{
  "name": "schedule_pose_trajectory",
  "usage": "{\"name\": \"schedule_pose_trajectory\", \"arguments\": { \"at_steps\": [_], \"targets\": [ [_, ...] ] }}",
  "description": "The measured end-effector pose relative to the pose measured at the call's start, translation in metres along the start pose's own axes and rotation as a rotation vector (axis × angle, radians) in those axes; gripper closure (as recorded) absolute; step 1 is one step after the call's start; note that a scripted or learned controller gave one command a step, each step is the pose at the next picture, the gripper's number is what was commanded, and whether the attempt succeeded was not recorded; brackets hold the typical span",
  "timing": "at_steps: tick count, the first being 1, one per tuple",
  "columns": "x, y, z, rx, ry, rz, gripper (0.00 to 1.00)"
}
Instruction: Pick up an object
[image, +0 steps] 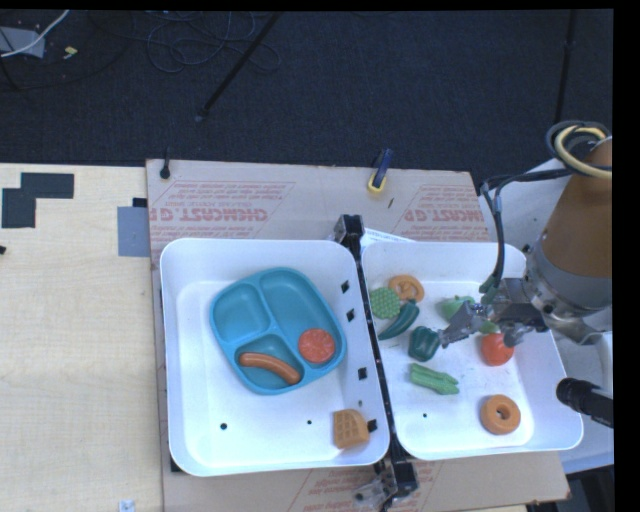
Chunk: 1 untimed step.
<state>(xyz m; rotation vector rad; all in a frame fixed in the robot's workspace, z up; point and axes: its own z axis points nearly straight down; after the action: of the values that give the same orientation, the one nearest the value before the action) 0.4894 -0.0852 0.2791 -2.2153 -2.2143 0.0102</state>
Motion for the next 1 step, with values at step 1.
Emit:
{"name": "schedule_pose_trajectory", "arguments": {
  "at_steps": [1],
  "targets": [
    [-0.0002,0.0011,-0.003,-0.007,-0.001,-0.001,0.0]
  ]
}}
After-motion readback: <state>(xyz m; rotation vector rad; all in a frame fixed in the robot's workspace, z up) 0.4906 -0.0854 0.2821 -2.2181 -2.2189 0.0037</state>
